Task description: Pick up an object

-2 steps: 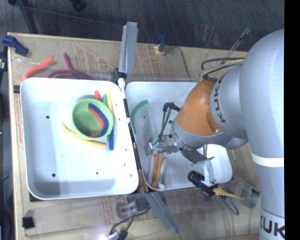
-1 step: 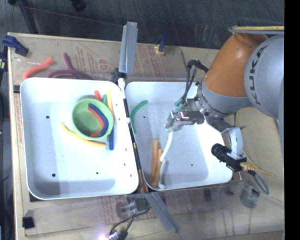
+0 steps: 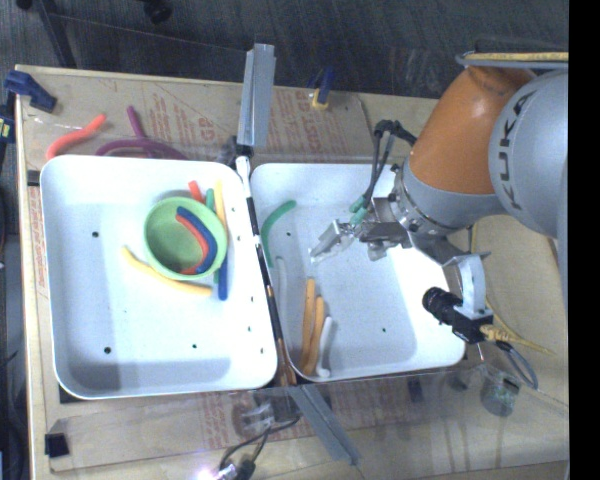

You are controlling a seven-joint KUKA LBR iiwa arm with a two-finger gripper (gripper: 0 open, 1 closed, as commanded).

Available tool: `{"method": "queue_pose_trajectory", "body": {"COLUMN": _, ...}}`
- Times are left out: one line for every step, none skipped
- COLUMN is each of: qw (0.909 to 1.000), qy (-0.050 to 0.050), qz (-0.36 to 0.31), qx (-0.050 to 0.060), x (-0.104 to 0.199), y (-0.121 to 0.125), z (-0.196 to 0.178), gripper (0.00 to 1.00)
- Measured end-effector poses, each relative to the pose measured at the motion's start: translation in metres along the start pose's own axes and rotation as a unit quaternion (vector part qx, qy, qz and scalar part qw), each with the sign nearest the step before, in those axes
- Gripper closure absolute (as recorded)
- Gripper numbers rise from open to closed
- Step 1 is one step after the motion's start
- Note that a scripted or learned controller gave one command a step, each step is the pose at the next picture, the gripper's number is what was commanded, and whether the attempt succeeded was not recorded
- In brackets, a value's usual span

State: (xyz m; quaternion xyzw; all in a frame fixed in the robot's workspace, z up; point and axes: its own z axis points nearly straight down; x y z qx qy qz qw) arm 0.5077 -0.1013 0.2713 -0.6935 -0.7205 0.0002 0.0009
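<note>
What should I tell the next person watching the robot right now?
Gripper: over the right bin, nothing seen between its fingers.
Right bin: curved green strip near the divider, orange sticks by the lower left corner.
Left bin: green bowl with red, blue and yellow strips in and around it.
Done: nothing picked up yet.
Left: grasp and lift one object.
</note>
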Motion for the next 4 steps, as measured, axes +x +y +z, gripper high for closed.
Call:
{"method": "queue_pose_trajectory", "body": {"qw": 0.9988, "qy": 0.0, "qz": 0.049, "qx": 0.002, "x": -0.014, "y": 0.006, "z": 0.082, "gripper": 0.0}}
{"method": "queue_pose_trajectory", "body": {"qw": 1.0, "qy": -0.003, "qz": 0.008, "qx": 0.0, "x": -0.019, "y": 0.013, "z": 0.179, "gripper": 0.0}}
{"method": "queue_pose_trajectory", "body": {"qw": 1.0, "qy": -0.001, "qz": 0.006, "qx": 0.0, "x": -0.018, "y": 0.014, "z": 0.169, "gripper": 1.0}}
{"method": "queue_pose_trajectory", "body": {"qw": 0.9867, "qy": 0.0, "qz": -0.163, "qx": -0.001, "x": 0.033, "y": 0.034, "z": 0.079, "gripper": 1.0}}
